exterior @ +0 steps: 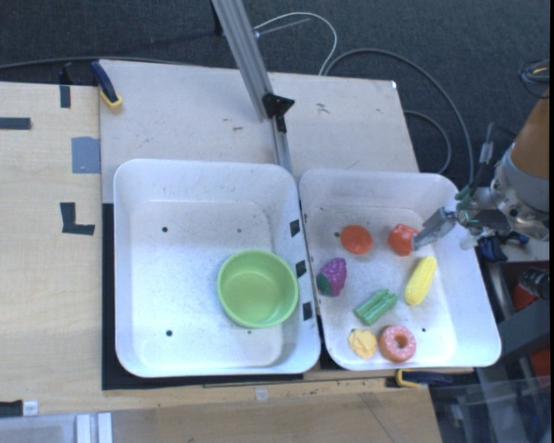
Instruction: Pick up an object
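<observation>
Gripper (432, 229) hung at right bin's (471, 340) upper right, finger spread not discernible | small red round plastic toy (403, 239) lay just left of its tip, touching or nearly | long yellow plastic corn (420, 280) below, axis running up-right.

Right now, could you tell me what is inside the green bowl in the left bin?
The green bowl looks empty: its visible inside is plain green. It sits alone in the left bin. Whatever lies beneath the bowl is covered.
</observation>
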